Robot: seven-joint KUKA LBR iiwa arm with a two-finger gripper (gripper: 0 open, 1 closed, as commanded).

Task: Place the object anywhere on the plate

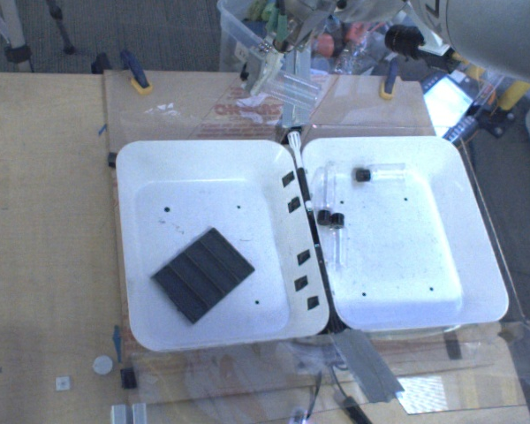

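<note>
I see the gripper [285, 56] hanging over the bench just beyond the far edge of the bins, roughly in line with the seam where they meet. It is well above and apart from anything in them. From this angle I cannot tell whether it is released or clenched. There is pale, see-through material around its tip, and I can't make out any object held there.

The plate [203, 274] is a dark grey ridged square lying flat in the left bin [141, 162], towards the near left. It is turned so that its corners point near and far.

The see-through objects are in the right bin [477, 237], well apart from the plate. The short clear tube [384, 174] lies in the far part of that bin, its long axis running left to right and its black cap at the left end. The long clear piece [334, 237] lies near the bin's left wall. Its long axis runs near to far, with a black fitting about midway along it. The two do not touch.

A row of small black tabs [303, 256] sits along the rim between the bins.
</note>
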